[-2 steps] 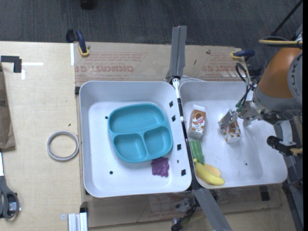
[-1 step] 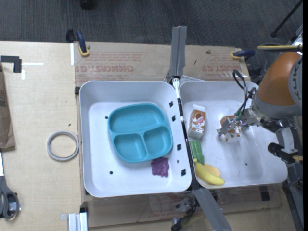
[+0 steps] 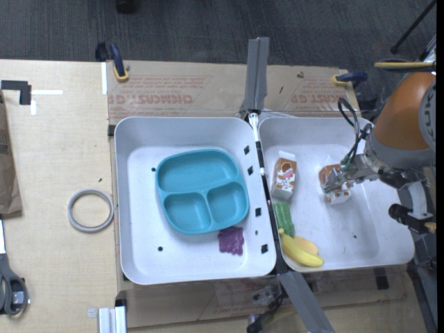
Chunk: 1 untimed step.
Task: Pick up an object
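Orange-white carton [image 3: 333, 182] — upright under gripper [image 3: 341, 180].

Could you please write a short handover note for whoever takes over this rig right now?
Gripper: low in the right bin, over a small orange-and-white pack; whether it grips the pack cannot be told from here.
Right bin also holds a carton, a green item and a banana along its left side.
Left bin: blue tray with purple grapes just below it.
Done: the arm has reached the pack.
Left: confirm a grasp and lift; nothing looks raised yet.
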### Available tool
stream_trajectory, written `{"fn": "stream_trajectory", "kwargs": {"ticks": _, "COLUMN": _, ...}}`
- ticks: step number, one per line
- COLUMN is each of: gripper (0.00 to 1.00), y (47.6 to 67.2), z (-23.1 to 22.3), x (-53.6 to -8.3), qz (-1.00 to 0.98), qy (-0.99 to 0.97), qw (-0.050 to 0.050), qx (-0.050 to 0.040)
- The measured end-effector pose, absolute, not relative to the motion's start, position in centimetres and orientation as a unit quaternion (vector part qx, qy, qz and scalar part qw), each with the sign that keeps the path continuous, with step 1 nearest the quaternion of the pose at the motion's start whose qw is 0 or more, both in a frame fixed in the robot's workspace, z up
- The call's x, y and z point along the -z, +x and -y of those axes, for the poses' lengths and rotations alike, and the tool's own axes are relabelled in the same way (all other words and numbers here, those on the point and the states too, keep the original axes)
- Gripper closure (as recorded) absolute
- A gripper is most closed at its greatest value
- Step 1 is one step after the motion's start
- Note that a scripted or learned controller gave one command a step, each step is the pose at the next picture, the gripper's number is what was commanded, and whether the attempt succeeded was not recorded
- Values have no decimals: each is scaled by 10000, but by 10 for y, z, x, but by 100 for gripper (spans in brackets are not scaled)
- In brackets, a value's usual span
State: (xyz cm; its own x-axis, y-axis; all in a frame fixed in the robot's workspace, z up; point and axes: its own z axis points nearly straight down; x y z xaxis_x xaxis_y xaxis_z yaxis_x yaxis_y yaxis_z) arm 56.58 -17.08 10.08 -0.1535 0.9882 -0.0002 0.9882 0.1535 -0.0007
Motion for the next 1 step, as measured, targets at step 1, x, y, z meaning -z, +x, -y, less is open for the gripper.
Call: {"fn": "stream_trajectory", "kwargs": {"ticks": 1, "gripper": 100, "y": 653, "z": 105, "x": -181, "qz": 7567, "qy": -6538, "qw": 7, "qx": -9}}
